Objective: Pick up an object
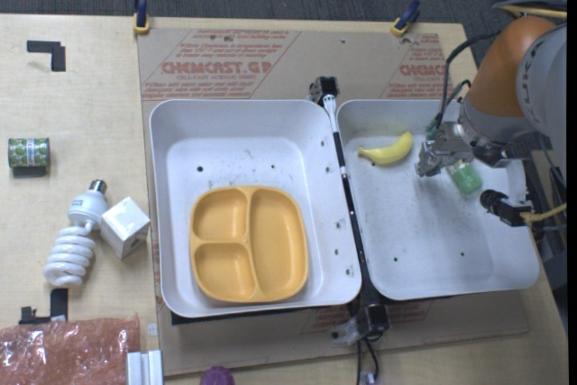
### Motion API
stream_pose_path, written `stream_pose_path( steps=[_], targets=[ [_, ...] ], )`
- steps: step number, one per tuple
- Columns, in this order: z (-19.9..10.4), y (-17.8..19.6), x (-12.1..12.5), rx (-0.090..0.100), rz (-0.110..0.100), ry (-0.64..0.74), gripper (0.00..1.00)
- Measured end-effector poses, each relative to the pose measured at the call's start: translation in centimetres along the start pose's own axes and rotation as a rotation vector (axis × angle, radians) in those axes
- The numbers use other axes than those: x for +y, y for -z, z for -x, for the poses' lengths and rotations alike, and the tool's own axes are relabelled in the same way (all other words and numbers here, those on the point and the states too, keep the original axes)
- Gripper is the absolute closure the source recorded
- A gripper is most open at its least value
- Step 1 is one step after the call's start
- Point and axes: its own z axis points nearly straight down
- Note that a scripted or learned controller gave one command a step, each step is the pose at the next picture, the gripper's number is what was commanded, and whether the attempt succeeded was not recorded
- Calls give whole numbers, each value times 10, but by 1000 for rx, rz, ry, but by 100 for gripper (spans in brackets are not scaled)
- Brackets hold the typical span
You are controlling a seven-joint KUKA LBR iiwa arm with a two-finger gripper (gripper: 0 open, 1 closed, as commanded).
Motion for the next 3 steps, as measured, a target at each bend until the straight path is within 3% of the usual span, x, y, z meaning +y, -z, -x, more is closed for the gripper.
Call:
stream_pose_path(
  steps=[1,2,3],
  targets=[
    [0,0,0,0,0,0,0],
    [-42,-10,-55,3,-2,-5,0],
    [-65,-10,-107,3,-3,-6,0]
  ],
)
